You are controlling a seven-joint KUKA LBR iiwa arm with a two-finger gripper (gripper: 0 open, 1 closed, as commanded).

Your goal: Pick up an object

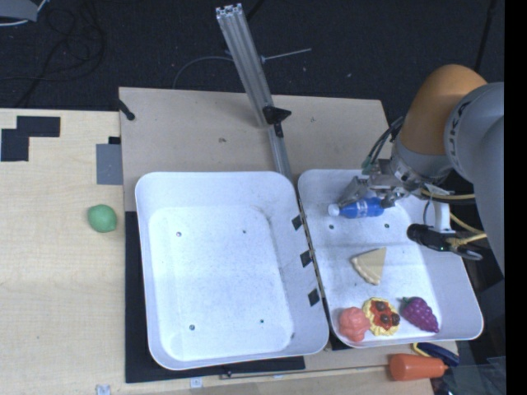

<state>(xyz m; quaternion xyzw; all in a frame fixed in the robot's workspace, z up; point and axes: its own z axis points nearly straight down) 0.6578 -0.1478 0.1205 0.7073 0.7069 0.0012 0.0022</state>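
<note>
**Blue bottle between the fingers in the right bin**

Nearest the front edge of the table (66,286), an orange carrot-shaped toy (414,366) lies just outside the right white plastic bin (329,303). Inside that bin, along its near wall, sit a pink lumpy toy (354,323), a small yellow-and-red pizza-like toy (382,316) and a purple bunch of toy grapes (419,313), close together in a row. A pale yellow wedge (370,265) lies apart from them, mid-bin.

Farther back, the grey arm (478,138) with its orange band reaches in from the right, wrist bent down. Its gripper (368,200) sits at the bin's far end, fingers closed narrowly around a small blue plastic bottle with a white cap (357,210), lying on its side. No label is legible.

The left white bin (148,196) adjoins. A green ball (103,218) rests on the table, well left.
</note>
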